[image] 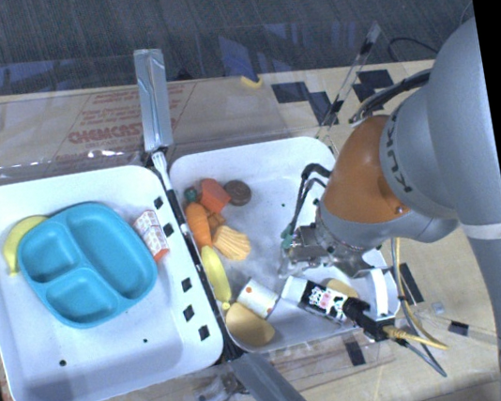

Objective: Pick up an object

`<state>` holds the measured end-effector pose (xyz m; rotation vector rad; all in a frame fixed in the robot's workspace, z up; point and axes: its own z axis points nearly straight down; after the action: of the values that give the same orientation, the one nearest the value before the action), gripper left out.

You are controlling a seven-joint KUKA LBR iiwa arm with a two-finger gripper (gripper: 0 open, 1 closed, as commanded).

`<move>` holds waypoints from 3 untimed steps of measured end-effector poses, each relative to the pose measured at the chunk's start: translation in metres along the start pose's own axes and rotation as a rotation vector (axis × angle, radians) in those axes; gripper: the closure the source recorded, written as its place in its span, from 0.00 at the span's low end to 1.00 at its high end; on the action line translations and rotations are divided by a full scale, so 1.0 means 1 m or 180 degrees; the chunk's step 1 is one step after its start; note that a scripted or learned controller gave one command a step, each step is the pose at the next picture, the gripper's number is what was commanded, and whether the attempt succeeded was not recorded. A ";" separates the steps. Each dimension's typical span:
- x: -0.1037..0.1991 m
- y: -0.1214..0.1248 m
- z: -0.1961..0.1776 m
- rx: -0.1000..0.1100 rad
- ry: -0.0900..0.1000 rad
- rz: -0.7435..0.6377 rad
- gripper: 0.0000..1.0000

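Camera view: gripper [295,252] over right bin [263,158]; open or closed, cannot tell; white cup [258,297] near, toward lower left, lying tipped.

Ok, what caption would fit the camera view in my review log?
Gripper over the view's right bin holding toy food; a blue divided tray lies in the left bin.

Glossy blue plastic tray [89,260]

blue tray [85,261] in left bin [96,359], carrot [197,225] in right bin [268,165] (arm [372,186] above it)
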<state>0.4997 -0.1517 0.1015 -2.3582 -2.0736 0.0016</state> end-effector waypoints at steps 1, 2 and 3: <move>0.000 0.000 0.000 -0.0001 -0.0001 -0.0001 0.00; -0.038 0.032 -0.041 -0.0003 -0.0001 -0.0097 0.00; -0.037 0.032 -0.050 0.0008 0.0004 -0.0111 1.00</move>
<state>0.5264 -0.1920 0.1510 -2.3197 -2.1125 0.0024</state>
